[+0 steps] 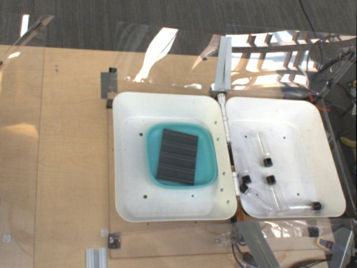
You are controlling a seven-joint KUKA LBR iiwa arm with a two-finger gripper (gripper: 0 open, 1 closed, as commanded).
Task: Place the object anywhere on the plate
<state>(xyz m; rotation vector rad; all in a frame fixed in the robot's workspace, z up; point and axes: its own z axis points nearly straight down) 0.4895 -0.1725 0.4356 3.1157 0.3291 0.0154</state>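
Observation:
A dark grey ribbed rectangular block lies flat on the teal plate, covering much of its middle. The plate sits in the left white bin. The block rests slightly tilted, its long side running up and down the view.
The right white bin holds several clear tubes with black caps. A metal post rises at the back between the two bins. Dark framework stands at the right edge.

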